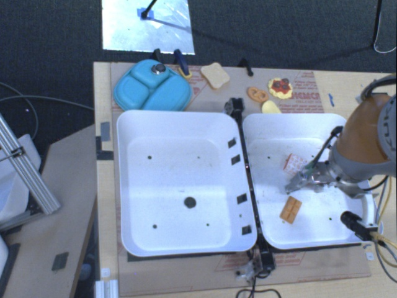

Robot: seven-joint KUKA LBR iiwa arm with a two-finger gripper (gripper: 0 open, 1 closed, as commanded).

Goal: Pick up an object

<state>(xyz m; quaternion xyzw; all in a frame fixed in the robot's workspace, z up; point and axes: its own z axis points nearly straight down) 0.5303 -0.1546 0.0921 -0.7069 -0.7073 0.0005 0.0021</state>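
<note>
End effector point(296, 185) low in the right bin point(273, 129), grip state unclear, brown cracker point(290, 210) just below, red-patterned packet point(294, 162) above

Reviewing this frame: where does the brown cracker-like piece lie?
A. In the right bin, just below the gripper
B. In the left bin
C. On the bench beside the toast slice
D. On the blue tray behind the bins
A: the brown cracker-like piece rests on the floor of the right bin, just below the gripper, apart from the small red-and-white item above it.
</note>
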